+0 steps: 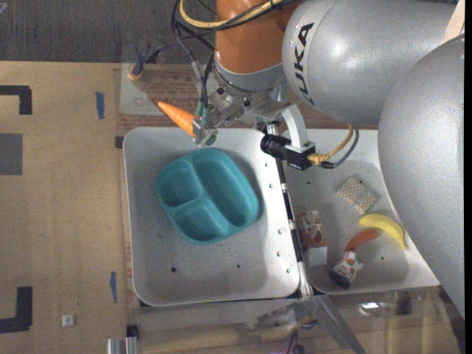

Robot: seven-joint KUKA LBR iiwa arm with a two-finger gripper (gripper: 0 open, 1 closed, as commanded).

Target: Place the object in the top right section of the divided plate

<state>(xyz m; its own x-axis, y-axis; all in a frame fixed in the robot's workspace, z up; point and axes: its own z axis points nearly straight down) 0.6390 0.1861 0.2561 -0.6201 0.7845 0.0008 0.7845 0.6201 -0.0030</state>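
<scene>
A smooth grey arm (pixel 369 57) with a glossy orange band enters from the right, ending in a small metal gripper (pixel 200 127) above the upper edge of the left bin (pixel 147 257). Its fingers pinch the thick end of a carrot (pixel 175 114), a tapered orange cone with a bit of green at the gripped end. The carrot points up and left, past the bin's rim and over the wooden bench (pixel 59 198).

Just below the gripper, inside the shallow white left bin, lies a teal plastic plate (pixel 207 195), rounded, with raised ridges splitting it into three hollows.

The right bin (pixel 413 275) holds a curved yellow banana (pixel 385 227), a reddish-orange oblong beside it, a patterned square packet (pixel 356 194), a small printed box (pixel 312 228) and a little tilted can (pixel 346 266).
</scene>
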